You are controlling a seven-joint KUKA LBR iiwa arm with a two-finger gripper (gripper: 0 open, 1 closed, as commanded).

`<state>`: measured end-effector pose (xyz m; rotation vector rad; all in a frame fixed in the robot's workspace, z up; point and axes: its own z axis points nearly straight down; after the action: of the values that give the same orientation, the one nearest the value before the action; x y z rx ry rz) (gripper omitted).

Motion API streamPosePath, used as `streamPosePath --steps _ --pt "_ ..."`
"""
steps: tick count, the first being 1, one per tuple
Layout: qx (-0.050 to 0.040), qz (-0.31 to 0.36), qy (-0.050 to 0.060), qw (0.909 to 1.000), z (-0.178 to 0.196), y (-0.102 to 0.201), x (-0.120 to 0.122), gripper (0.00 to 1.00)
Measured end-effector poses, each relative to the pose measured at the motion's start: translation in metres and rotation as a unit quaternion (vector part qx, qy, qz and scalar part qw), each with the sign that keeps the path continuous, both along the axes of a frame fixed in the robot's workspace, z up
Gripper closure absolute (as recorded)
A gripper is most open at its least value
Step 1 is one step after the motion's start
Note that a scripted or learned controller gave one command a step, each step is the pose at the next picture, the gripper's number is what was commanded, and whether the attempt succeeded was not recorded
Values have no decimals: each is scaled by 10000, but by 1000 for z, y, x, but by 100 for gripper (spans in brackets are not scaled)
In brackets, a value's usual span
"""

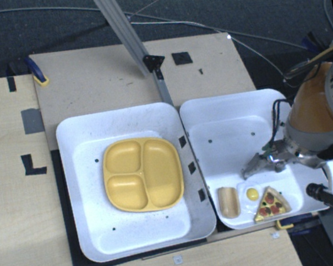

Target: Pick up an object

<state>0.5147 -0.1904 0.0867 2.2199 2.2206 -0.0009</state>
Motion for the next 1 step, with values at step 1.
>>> streamPosePath --steps 1 --pt "-7 2 -26 10000 12 0 2 100"
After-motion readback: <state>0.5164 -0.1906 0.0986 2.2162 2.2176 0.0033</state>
